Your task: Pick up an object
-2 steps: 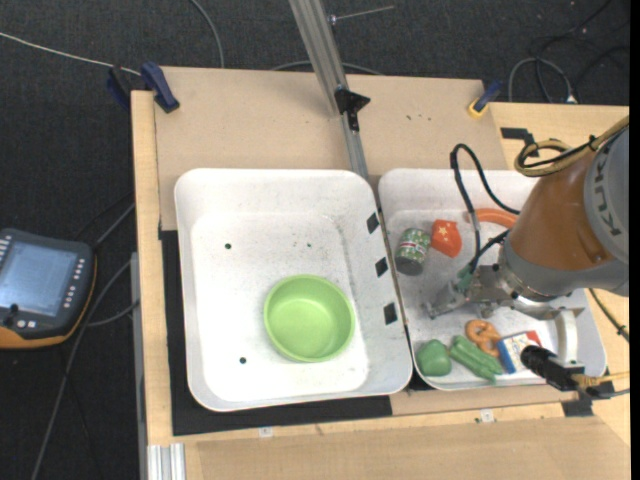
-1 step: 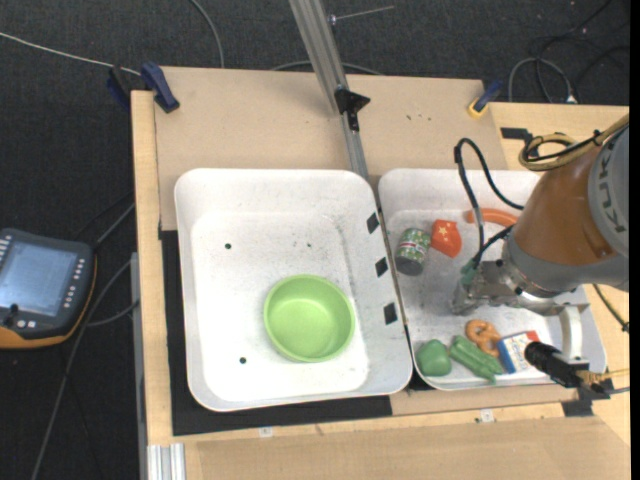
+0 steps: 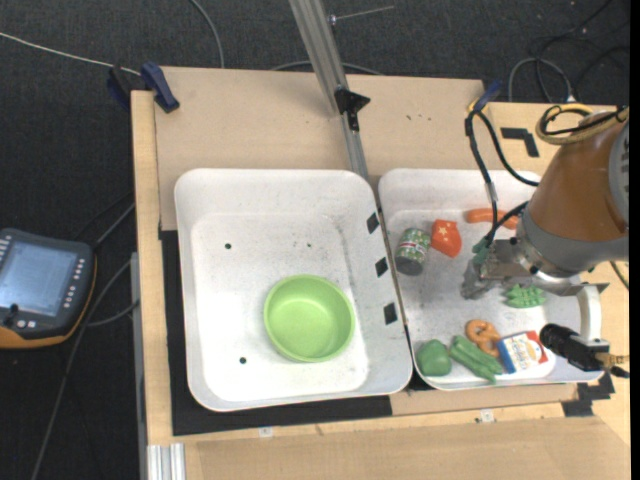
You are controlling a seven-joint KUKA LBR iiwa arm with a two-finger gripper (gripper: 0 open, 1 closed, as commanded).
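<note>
Two shallow white bins sit side by side on the pale wooden counter (image 3: 250, 108). In the left bin (image 3: 200, 208) a round lime-green plastic bowl (image 3: 309, 316) stands alone, toward the near edge. The right bin (image 3: 420, 183) holds the clutter: a small green-labelled tin can (image 3: 411, 250) by its left wall, an orange-red pepper-shaped toy (image 3: 445, 237) just beside the can, a dark green rounded lump (image 3: 433, 358) and a long green pod-like toy (image 3: 474, 358) along the near rim, an orange ring-shaped piece (image 3: 481, 333) just behind the pod, and a small white packet with red and blue print (image 3: 523, 352).

From the right, the grey arm with its orange band (image 3: 580, 193) reaches over the right bin — its jaws (image 3: 480, 276) hang low above bare bin floor, between the pepper toy and the orange ring, near both. Nothing shows between them, but whether they stand wide or narrow I cannot tell.
</note>
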